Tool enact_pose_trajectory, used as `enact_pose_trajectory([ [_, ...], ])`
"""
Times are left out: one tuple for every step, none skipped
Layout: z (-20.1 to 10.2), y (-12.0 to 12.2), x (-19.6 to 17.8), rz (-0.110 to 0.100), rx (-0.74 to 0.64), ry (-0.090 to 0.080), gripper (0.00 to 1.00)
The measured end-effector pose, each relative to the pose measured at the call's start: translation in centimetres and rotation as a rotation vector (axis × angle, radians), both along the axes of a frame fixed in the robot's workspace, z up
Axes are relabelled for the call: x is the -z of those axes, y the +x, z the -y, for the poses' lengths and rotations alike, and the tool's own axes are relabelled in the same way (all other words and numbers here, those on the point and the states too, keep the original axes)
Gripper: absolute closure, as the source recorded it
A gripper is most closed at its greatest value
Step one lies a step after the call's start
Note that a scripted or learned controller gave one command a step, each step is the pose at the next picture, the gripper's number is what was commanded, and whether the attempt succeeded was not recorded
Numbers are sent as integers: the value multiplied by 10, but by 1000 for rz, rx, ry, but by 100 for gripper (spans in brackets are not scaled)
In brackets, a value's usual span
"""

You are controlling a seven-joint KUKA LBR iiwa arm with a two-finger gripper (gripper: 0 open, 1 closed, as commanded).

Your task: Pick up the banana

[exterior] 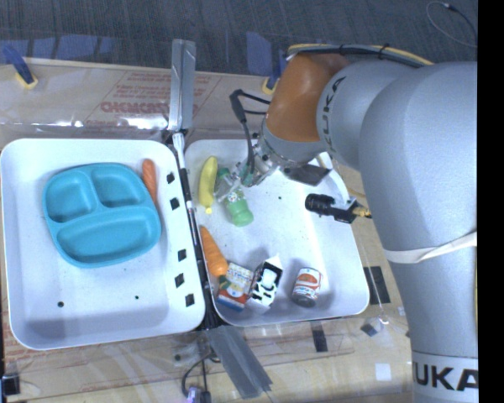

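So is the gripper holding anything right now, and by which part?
It cannot be told. The gripper sits low in the right bin, just right of the banana and above a green object, but the view is too small to show a hold.

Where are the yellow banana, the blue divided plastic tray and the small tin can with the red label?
yellow banana [207, 182]: camera view, middle of its curved body.
blue divided plastic tray [102, 212]: camera view, ridge between its compartments.
small tin can with the red label [306, 285]: camera view, its labelled side.
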State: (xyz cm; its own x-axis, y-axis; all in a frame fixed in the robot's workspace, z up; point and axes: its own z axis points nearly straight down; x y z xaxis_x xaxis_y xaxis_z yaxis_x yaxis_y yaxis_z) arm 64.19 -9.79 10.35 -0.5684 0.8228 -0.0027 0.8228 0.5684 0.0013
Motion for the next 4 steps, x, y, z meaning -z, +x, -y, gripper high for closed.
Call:
enact_pose_trajectory([
  [0, 1, -11, 2, -4, -1, 100],
  [101, -52, -5, -5, -16, 1, 100],
  [110, 16, -136, 0, -291, -2, 100],
  [110, 16, -136, 0, -291, -2, 0],
])
